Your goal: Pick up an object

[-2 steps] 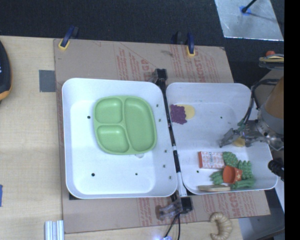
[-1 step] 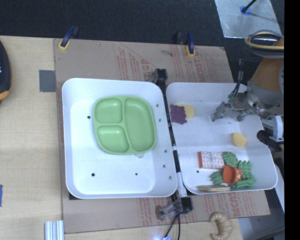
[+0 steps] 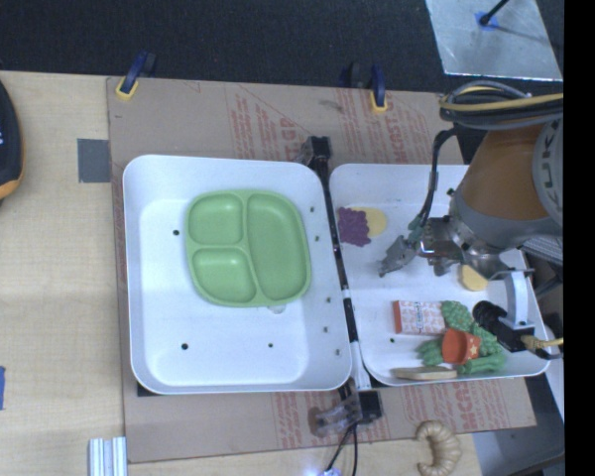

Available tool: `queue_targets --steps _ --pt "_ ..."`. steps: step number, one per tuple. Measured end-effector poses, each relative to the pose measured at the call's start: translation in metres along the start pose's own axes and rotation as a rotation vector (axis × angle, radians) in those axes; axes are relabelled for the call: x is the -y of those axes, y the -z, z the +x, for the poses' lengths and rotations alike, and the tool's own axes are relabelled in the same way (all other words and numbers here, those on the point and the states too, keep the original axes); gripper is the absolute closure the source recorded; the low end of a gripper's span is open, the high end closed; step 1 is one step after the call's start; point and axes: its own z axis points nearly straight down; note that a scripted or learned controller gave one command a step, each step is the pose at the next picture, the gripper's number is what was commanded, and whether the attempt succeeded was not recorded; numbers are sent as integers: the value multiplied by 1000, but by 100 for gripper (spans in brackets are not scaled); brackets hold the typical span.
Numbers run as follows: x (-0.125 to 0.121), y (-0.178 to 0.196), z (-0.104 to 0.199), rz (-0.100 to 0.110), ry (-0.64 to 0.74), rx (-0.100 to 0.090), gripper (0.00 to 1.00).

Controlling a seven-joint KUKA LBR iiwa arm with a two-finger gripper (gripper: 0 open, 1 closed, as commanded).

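Purple toy (image 3: 353, 225) sits just left of your gripper (image 3: 397, 259); gripper looks open, empty, may close short and miss.

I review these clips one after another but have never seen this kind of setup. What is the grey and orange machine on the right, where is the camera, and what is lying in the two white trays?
One camera looks down at a slant on a bench with two shallow white bins side by side. The grey and orange shape is a robot arm reaching in from the right; a program drives it to pick something up. Its gripper, the dark metal tip, hangs over the right bin, with nothing visibly between its fingers. The left bin holds a green divided plate. The right bin holds small toys: a purple piece against a yellow one, a red and white packet, a green leafy item with a red piece on it, and a tan stick.
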Motion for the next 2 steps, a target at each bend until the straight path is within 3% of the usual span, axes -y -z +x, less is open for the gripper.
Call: queue_targets --steps 1,2 --pt "32 -57 -4 -18 -7 12 0" --pt "31 -46 -4 -15 -4 10 100"
